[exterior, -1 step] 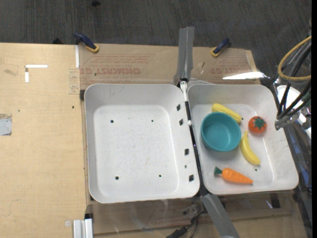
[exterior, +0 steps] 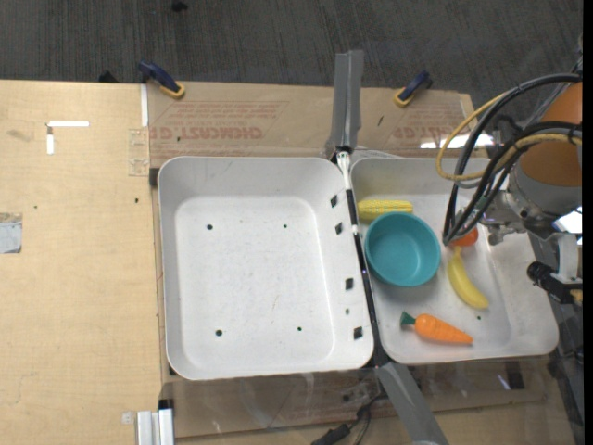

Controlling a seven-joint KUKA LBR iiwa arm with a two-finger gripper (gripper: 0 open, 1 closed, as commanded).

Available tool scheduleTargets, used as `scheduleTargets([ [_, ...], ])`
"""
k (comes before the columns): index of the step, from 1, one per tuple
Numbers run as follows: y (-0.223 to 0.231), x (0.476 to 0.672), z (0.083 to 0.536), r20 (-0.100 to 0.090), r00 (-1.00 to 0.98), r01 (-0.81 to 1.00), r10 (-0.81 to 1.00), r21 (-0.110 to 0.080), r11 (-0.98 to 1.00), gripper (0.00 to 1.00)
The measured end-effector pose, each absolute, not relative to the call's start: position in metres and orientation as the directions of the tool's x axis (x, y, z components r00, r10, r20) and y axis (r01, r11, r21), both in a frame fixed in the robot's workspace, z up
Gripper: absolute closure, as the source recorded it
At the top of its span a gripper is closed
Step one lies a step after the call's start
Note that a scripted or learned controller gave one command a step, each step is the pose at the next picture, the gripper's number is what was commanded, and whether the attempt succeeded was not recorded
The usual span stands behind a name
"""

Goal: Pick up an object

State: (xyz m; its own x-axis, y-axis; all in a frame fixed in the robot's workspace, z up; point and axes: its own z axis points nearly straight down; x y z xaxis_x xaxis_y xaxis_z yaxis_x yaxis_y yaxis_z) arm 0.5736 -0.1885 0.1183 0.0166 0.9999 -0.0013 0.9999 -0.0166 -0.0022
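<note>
Pincer fingers on the grey arm (exterior: pixel 556 202), right side: I cannot tell how they stand. Round teal plastic bowl (exterior: pixel 402 249) sits mid-frame beside a curved smooth yellow banana (exterior: pixel 467 283). Pointy orange toy carrot (exterior: pixel 440 330) lies below them.

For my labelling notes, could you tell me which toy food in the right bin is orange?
The carrot, near the bin's front edge; the banana and corn are yellow.

bench (exterior: pixel 74 276) lying bare plywood at left | cardboard sheet (exterior: pixel 241 123) lying under the bins' far edge | two blue-and-orange clamps (exterior: pixel 162 79) (exterior: pixel 412 88) gripping its far edge | grey divider post (exterior: pixel 347 100) standing between bins | dark carpet floor (exterior: pixel 259 17) running behind
</note>
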Motion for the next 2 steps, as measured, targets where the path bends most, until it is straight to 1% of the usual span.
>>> scheduleTargets([
  [1,-0.153,0.521,0.091,-0.002,-0.036,0.999,0.999,-0.003,0.036,0.0],
  [2,-0.202,0.535,0.184,-0.003,-0.107,0.994,0.994,0.001,0.107,0.0],
])
